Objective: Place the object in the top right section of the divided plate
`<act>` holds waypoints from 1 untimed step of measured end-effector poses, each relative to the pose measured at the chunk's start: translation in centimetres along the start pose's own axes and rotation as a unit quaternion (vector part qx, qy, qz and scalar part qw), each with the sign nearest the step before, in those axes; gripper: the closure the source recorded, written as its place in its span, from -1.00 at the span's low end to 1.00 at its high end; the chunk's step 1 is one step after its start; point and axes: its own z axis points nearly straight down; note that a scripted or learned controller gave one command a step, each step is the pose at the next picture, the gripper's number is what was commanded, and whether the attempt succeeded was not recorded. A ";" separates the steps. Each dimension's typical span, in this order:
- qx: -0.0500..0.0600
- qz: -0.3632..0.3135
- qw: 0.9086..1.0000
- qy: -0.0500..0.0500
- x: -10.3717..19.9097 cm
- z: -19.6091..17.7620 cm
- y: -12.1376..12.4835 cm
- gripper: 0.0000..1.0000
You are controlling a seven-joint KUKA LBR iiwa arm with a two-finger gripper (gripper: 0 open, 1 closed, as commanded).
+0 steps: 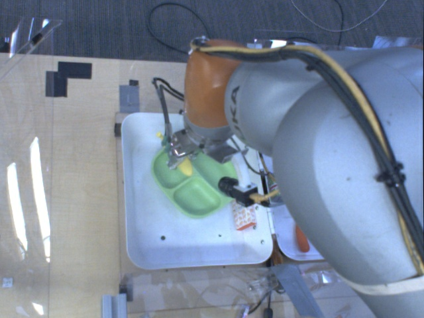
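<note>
**benchguy:** So the hand [177, 152] is hanging right over the green divided plate [192, 201], which is sitting in the left white bin [142, 244]. There's a small yellow thing [187, 168] poking out just below the metal bits, over one of the plate's upper sections. Can't tell whether the hand is gripping it or if it's just lying on the plate, and I can't tell whether the hand is spread or closed either, the wrist is covering too much.

**tinkerer_42:** What's the yellow thing looking like to you?

**benchguy:** Small, rounded, smooth. I'm guessing it's light, maybe toy food made of plastic or rubber. Probably a bit slippery, not fragile. I'd be pinching it across the narrow middle so it's not squirting out sideways.

**tinkerer_42:** And the plate?

**benchguy:** Glossy moulded plastic, raised ridges splitting it into sections, rounded corners. Looks light enough to be sliding around if it gets bumped. Next to it there's a red and white packet [244, 218] lying by the bin's edge, and something orange [302, 238] resting in the other bin. The counter [66, 197] is pale wood.
</note>
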 end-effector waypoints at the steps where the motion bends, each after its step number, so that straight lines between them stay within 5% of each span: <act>1: 0.000 0.000 1.000 0.000 0.0 0.0 0.0 -1.00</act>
